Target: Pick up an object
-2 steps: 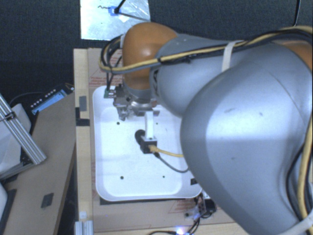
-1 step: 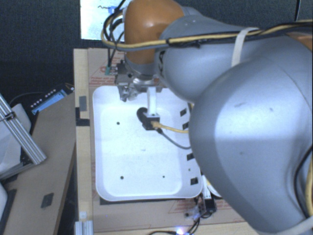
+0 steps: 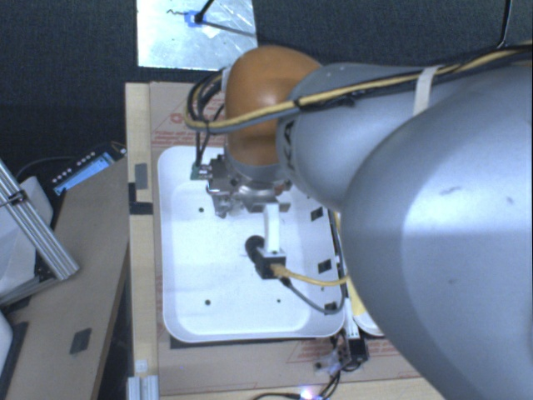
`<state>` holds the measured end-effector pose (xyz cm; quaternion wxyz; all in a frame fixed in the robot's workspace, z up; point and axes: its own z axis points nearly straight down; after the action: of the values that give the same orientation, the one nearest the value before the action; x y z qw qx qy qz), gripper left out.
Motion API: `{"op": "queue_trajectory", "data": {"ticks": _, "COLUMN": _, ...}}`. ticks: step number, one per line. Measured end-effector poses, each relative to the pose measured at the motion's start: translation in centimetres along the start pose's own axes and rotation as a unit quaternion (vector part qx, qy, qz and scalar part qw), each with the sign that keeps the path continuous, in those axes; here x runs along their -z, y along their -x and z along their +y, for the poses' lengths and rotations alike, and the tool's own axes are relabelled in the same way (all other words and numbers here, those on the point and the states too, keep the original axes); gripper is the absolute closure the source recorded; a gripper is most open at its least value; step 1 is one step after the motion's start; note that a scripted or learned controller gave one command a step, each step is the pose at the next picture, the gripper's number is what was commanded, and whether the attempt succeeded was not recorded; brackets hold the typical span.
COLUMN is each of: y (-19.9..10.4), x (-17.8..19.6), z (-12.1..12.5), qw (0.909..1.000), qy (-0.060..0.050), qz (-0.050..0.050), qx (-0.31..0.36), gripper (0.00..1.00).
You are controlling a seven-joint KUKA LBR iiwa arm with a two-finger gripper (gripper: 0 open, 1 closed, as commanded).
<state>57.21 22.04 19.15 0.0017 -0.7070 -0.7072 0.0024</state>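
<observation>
Dark carpet-like fabric (image 3: 67, 57) forms the background, with a crinkled silver foil sheet (image 3: 196, 19) lying on it at the top. Below the sheet is a pale wooden bench (image 3: 138, 307) carrying a shallow white plastic bin (image 3: 191, 265) with rounded corners, seen from above at a slant.

The bin's left and near rims are in plain sight, and a strip of bare bench runs along its left side. The bin's left half and near floor are open white surface, marked by a few small dark dots. Small black clips (image 3: 325, 267) sit along its right rim. At the far left, off the bench, lie a silver aluminium rail (image 3: 37, 236) and a black device with a blue strip (image 3: 83, 167).

The metal gripper (image 3: 223, 200) hangs over the far part of the bin, near its back rim and toward the left of centre. The wrist above hides its underside, so how far it is open cannot be told, nor whether it holds or touches anything.

The large grey robot arm (image 3: 433, 223) reaches in from the right and covers the whole right side of the view. Its rounded orange band (image 3: 258, 98) sits directly above the gripper, with the wrist pointing straight down. Yellow and black cables (image 3: 366, 86) run along the arm's top. Any object to pick up is hidden beneath the arm; its place cannot be told.
</observation>
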Motion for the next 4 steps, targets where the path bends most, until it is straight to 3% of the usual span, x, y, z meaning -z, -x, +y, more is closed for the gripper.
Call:
{"op": "queue_trajectory", "data": {"ticks": 1, "y": -1.5, "x": 4.1, "z": 8.0, "qw": 1.0, "qy": 0.008, "qz": 0.002, "qx": 0.002, "gripper": 1.0}}
{"op": "queue_trajectory", "data": {"ticks": 2, "y": -1.4, "x": 2.3, "z": 3.9, "qw": 1.0, "qy": 0.002, "qz": 0.0, "qx": 0.001, "gripper": 1.0}}
{"op": "queue_trajectory", "data": {"ticks": 3, "y": -0.8, "x": 12.6, "z": 9.9, "qw": 0.9999, "qy": 0.01, "qz": 0.002, "qx": 0.002, "gripper": 1.0}}
{"op": "queue_trajectory", "data": {"ticks": 4, "y": -1.4, "x": 6.2, "z": 3.3, "qw": 1.0, "qy": -0.001, "qz": 0.0, "qx": 0.003, "gripper": 1.0}}
